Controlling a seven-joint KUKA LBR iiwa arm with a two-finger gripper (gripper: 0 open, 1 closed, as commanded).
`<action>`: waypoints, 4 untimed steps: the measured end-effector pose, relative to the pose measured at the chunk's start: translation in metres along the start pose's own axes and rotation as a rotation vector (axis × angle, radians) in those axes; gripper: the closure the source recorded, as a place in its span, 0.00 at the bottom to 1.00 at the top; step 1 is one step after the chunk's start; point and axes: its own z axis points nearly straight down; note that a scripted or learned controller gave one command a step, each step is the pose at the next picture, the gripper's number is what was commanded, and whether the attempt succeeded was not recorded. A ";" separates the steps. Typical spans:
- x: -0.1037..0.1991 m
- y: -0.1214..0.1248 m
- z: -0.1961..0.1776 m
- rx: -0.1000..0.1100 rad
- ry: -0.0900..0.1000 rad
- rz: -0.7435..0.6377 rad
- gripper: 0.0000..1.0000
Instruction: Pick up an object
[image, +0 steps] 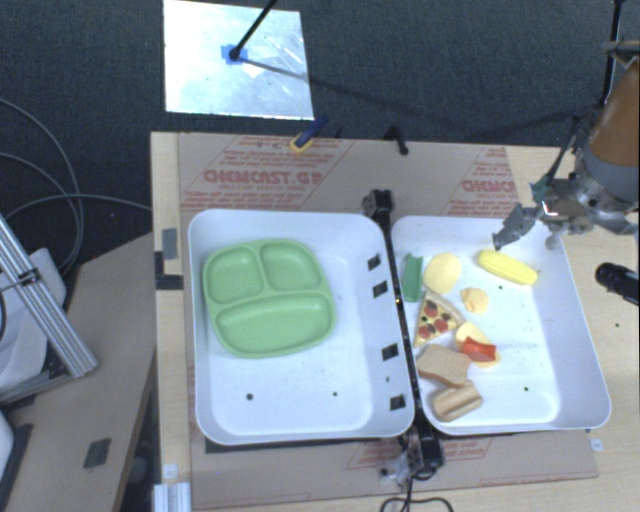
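The right bin (575, 330) holds several toy foods: a yellow corn-like piece (507, 267), a round yellow fruit (443, 271), a green strip (411, 277), a small pale piece (474, 299), a pizza slice (436, 320), a red and yellow piece (477, 346), a bread slice (443, 366) and a brown roll (456, 402). My gripper (525, 240) hovers over the bin's far edge, just above the corn-like piece. Its fingers are spread open, with nothing between them.
The left bin (230, 400) carries a green divided plate (268, 297). A black divider (395, 310) runs between the bins. A shiny sheet (237, 60) lies on the dark floor at the back. Cables and a metal frame (40, 300) stand at the left.
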 end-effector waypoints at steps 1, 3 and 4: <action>0.014 -0.029 -0.143 -0.017 -0.003 -0.004 0.00; 0.214 -0.009 -0.154 0.008 0.006 -0.014 0.00; 0.294 -0.048 -0.099 0.007 0.004 -0.010 0.00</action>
